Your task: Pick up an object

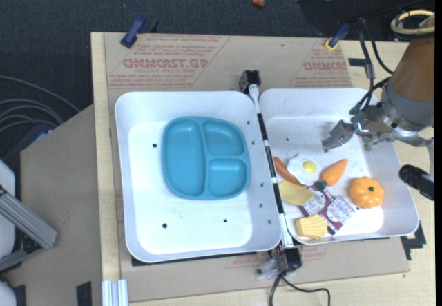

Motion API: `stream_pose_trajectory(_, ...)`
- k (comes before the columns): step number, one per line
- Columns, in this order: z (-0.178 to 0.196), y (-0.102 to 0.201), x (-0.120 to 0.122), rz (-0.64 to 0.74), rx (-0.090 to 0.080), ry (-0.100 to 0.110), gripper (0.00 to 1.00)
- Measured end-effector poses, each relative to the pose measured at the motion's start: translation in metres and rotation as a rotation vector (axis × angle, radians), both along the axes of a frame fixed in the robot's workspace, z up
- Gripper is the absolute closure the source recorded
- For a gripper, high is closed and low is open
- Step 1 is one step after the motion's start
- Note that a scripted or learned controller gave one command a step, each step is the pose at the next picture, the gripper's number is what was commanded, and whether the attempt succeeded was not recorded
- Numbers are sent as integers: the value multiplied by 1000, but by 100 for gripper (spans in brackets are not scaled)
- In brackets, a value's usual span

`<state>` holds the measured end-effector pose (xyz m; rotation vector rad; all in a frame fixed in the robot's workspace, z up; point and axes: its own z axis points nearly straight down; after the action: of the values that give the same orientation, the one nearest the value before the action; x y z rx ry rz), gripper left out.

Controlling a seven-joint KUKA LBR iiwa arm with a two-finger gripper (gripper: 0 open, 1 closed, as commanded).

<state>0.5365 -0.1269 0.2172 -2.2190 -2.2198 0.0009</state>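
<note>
Over the right bin (387,225), your gripper (338,137) hangs with nothing visibly held; its spread I cannot tell. Toys crowd the near corner: the carrot (334,171) touches the egg (303,168), risking a double grab.

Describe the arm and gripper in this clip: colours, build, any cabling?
The arm enters at right: an orange-brown band above a rounded grey wrist. The gripper is dull grey metal with angular fingers. Thin black cables run past the wrist, with a loop of pale cable behind.

Smooth white plastic bins (138,180) sit on matt brown board (207,56), the blue tray (205,157) satiny, the orange pumpkin (366,192) glossy plastic.
</note>
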Motion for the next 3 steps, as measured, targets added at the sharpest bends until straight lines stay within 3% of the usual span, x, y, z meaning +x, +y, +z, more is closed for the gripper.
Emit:
stream_pose_trajectory(1, -133, -21, 33, -1, -2, -2, 0)
stream_pose_trajectory(2, -123, -21, 33, -2, -1, -4, 100)
stream_pose_trajectory(3, -123, -21, 33, -1, -1, -4, 0)
